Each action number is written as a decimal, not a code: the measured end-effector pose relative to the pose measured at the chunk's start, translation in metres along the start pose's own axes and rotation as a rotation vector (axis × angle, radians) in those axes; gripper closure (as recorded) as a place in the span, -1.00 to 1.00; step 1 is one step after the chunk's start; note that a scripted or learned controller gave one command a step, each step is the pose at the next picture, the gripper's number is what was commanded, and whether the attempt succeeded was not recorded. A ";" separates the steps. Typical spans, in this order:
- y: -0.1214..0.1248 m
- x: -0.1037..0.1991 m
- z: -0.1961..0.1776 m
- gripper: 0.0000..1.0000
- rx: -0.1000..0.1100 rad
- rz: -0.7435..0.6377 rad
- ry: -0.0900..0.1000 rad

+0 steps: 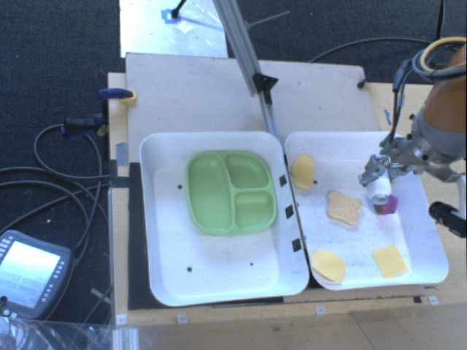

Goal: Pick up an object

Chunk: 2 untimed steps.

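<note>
A: Hanging over the right bin (438, 268) near its right wall, the gripper (379, 183) sits at the frame's right, jaws clenched on a white cylinder (379, 188). A small purple piece (387, 205) lies just below, touching it or nearly so.

B: Room around it?

A: Bare floor to the left, up to the toast slice (344, 208) at the bin's middle. A yellow square (390, 260) lies lower right, a yellow round (328, 265) lower left, a yellow oval (302, 170) upper left by the divider.

B: The left bin (157, 268)?

A: A green divided plate (231, 192), central, clear of the walls.
</note>
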<state>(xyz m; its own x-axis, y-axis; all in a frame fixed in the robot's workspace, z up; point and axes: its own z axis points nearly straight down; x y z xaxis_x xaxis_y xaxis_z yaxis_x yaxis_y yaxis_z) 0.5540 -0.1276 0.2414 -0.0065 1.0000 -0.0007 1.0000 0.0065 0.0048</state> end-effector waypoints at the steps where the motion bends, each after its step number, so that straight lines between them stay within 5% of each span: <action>1: 0.014 0.055 0.007 1.00 0.002 -0.005 0.002; 2: 0.042 0.095 0.004 1.00 0.001 -0.005 0.002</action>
<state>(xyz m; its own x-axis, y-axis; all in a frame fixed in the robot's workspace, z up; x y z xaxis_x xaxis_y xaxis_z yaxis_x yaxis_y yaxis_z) 0.5956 -0.0321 0.2372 -0.0114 0.9999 0.0016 0.9999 0.0114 0.0040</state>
